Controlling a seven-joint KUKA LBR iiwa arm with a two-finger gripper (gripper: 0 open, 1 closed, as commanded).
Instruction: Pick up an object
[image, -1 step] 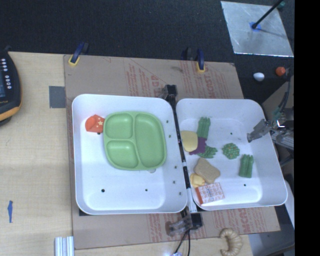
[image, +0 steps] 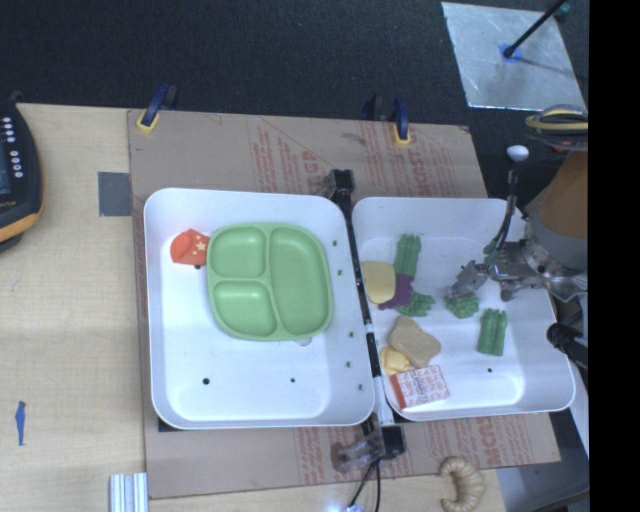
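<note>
Camera view looks down on the right bin (image: 520, 395), where the pickable things lie scattered. A small green broccoli piece (image: 462, 304) sits near the bin's middle, directly under the gripper (image: 470, 277), whose metal fingers hang just above it; whether they are parted or closed cannot be told from this angle, and nothing shows clearly between them. Just right of the broccoli lies a green ridged block (image: 491, 332), upright on the picture plane. Up and to the left stands a second green ridged piece (image: 407, 253), and below it a purple item (image: 401, 294) with another small green bit (image: 419, 302) touching its right side. A pale yellow round piece (image: 377, 281) lies against the bin's left wall. Lower down, a tan bread-like slice (image: 414, 340) overlaps a small yellow wedge (image: 396, 361), and a red-and-white packet (image: 417, 386) rests near the bin's front left corner.

The arm's grey wrist (image: 530, 262) comes in from the right, with its orange band (image: 566, 200) above it.

Beside it, the left bin (image: 250, 405) holds a green divided plate (image: 270, 280) with three compartments, and a small red object (image: 189, 247) just touches the plate's upper left edge. Both bins rest on a brown cardboard sheet (image: 440, 150) clipped to the wooden bench (image: 60, 350). A tan curled thing (image: 462, 482) lies on the cardboard below the right bin.
</note>
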